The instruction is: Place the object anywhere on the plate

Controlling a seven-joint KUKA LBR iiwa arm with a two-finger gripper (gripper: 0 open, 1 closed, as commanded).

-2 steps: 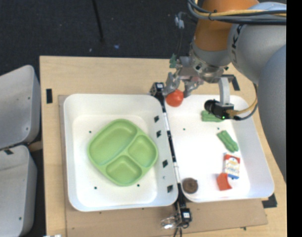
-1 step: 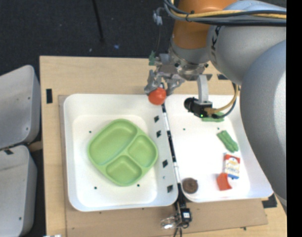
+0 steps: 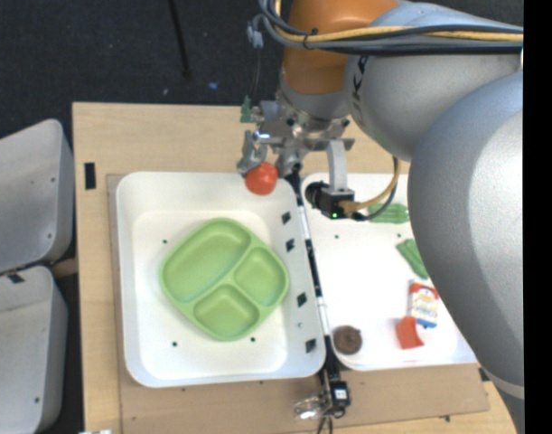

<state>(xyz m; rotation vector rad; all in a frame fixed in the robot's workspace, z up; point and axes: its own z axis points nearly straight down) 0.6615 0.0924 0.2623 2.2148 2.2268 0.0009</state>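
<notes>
Two shallow white bins sit side by side on the wooden bench, and the gripper hangs over the far edge of the left bin, close to the ridge where the two bins meet. A small red-orange ball sits right at the gripper's lower end, partly covered by the metal of the fingers. It looks pinched there, with a finger on its left and dark hardware on its right, so the jaws appear closed down to the ball's width, though the slanting view leaves the exact contact hard to read.

Below and to the left of the jaws, nearer the camera, lies the green plate, a rounded tray split into three compartments and turned at an angle in the middle of the left bin. The ball is apart from the plate, beyond its far rim, with bare white bin floor between them.

To the right of the jaws, across the ridge, the right bin holds several things: a green leafy piece just beside the gripper's black cabling, another green piece nearer the arm, a white and red packet, a small red block touching it, and a brown round object in the near left corner, well away from the jaws.
</notes>
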